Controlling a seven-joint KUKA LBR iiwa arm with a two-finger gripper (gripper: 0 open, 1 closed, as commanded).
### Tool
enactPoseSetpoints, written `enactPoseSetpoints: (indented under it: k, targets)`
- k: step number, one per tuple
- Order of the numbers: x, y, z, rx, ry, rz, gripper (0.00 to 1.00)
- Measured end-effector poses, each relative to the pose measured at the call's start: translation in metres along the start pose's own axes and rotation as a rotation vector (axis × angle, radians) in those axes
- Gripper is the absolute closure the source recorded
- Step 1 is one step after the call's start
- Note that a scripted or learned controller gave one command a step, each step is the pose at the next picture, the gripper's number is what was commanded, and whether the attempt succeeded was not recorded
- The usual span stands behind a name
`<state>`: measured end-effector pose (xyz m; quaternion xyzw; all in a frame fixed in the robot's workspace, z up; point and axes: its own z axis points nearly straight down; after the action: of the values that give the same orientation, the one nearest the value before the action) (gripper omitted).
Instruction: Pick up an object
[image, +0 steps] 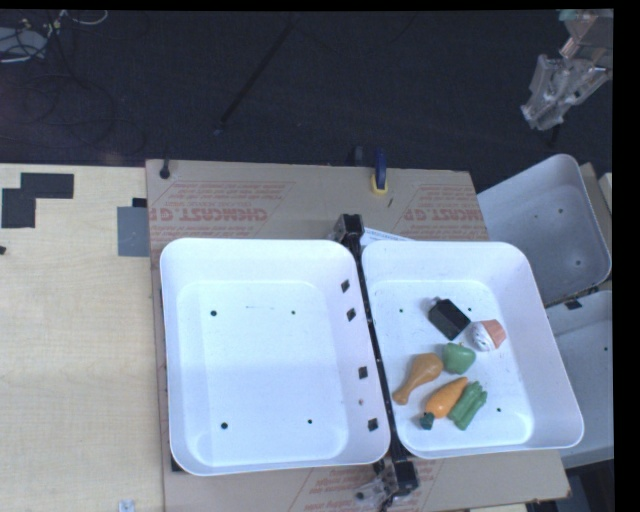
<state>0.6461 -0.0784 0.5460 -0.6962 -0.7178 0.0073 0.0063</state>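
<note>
Five toys (452, 372) (right bin), gripper (556, 95) well apart.

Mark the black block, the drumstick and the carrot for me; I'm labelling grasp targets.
black block (449, 318), camera view, middle of its top face.
drumstick (424, 371), camera view, its thick meaty end.
carrot (446, 398), camera view, middle of its orange body.

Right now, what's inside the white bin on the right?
The right bin holds a cluster of small toys: a black block, a red-and-white piece, a tan drumstick, a green piece, an orange carrot and a green pod. Anything beneath them is hidden.
</note>
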Motion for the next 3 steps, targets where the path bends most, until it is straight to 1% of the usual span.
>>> enactPoseSetpoints:
  k: [1, 2, 3]
  targets:
    - [-0.0002, -0.0001, 0.0002, 0.001, 0.000, -0.001, 0.00]
    - [0.0013, 0.0003, -0.0092, 0.003, 0.000, -0.006, 1.00]
    - [0.0012, 0.0002, -0.0091, 0.004, 0.000, -0.006, 0.00]
